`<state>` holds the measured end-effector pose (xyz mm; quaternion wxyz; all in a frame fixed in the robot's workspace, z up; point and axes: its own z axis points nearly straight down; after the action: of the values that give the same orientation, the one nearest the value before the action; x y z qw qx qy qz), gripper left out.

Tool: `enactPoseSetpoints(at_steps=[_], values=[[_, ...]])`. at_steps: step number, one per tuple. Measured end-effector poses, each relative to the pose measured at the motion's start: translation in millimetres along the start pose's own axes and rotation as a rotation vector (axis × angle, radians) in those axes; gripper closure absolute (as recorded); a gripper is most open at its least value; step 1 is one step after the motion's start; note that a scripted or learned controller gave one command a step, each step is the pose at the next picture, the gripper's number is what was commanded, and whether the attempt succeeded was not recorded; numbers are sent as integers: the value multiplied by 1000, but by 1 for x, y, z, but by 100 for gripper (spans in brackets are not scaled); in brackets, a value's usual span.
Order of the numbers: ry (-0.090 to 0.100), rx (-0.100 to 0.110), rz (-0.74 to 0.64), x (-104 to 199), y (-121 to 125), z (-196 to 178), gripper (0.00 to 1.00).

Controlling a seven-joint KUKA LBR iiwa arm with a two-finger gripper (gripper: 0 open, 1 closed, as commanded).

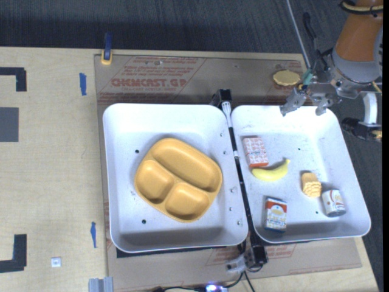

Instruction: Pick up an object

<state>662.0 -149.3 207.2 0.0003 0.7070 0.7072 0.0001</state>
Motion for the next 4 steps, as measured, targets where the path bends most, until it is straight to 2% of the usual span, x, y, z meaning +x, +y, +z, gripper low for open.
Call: enactPoseSetpoints(at_steps=[1, 2, 3, 4], values=[[-1, -8, 2, 21, -41, 109, 0], [-1, -14, 1, 29, -86, 117, 0], [-1, -17, 3, 29, -85, 106, 100], [0, 0, -1, 109, -135, 22, 100]])
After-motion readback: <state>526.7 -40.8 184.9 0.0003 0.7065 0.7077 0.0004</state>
